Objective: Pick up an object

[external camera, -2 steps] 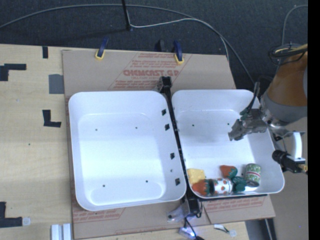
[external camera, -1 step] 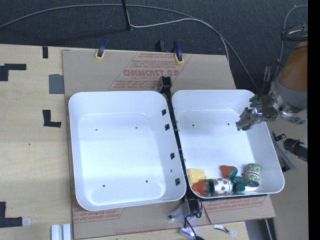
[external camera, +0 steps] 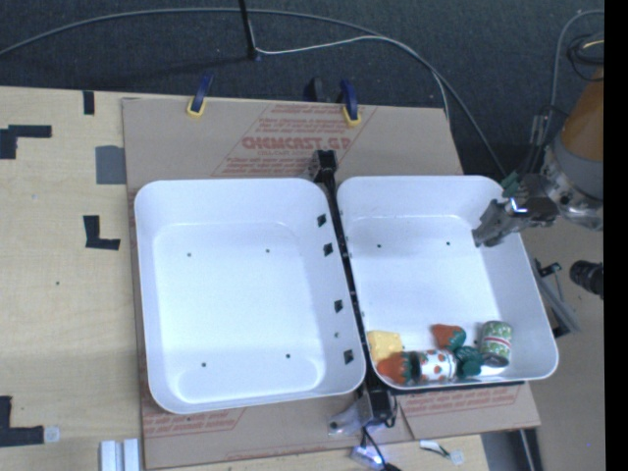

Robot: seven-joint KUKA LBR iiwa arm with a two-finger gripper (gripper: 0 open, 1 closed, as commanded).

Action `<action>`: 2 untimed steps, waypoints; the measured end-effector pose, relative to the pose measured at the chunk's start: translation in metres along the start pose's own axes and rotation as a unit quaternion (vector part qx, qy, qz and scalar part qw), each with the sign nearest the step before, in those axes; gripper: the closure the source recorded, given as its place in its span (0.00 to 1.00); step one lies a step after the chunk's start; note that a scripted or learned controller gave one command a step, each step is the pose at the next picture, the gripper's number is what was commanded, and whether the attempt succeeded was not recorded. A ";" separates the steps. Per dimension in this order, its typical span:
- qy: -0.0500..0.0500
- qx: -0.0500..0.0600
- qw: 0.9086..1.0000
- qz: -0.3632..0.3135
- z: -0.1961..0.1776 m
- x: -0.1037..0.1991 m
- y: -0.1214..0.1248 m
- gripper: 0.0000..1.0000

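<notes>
Nearest to us, at about five o'clock in the right bin point(external camera: 510, 263), we see the objects huddled along its front wall: a yellow piece point(external camera: 385, 342), an orange-red piece point(external camera: 392, 366) just below it, a small white can with a dark label point(external camera: 435, 365), a red-orange piece point(external camera: 449, 336) above that, a teal object point(external camera: 469, 364), and a green-and-white can point(external camera: 496, 342) at the corner. They touch or nearly touch one another, so any of them is crowded by its neighbours and by the bin wall. The left bin point(external camera: 235, 292) lies beside it at nine o'clock, the two meeting at a black clip strip point(external camera: 339, 283) down the middle. Both rest on a cardboard sheet point(external camera: 285, 140) with red lettering, clamped at twelve o'clock by two blue-and-yellow clamps point(external camera: 200, 96), on the light wooden surface point(external camera: 49, 263). Farther back, at about two o'clock, the hand point(external camera: 491, 226) hangs over the right bin's far right rim, well apart from the objects. Nothing is visible between its fingers; whether they stand open or closed we cannot tell. A black cable point(external camera: 294, 27) loops across the dark floor at twelve o'clock.
</notes>
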State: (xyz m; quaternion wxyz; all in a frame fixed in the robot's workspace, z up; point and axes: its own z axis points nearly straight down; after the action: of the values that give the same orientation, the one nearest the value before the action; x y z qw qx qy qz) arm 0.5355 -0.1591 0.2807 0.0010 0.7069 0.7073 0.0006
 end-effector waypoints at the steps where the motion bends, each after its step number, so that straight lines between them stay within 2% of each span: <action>1: 0.001 0.002 1.000 -0.002 0.015 0.056 -0.012 1.00; 2: 0.001 0.001 1.000 -0.002 0.013 0.104 -0.019 1.00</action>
State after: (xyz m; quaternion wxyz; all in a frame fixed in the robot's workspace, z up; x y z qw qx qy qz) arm 0.5161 -0.0548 0.2679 -0.0005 0.7055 0.7087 0.0002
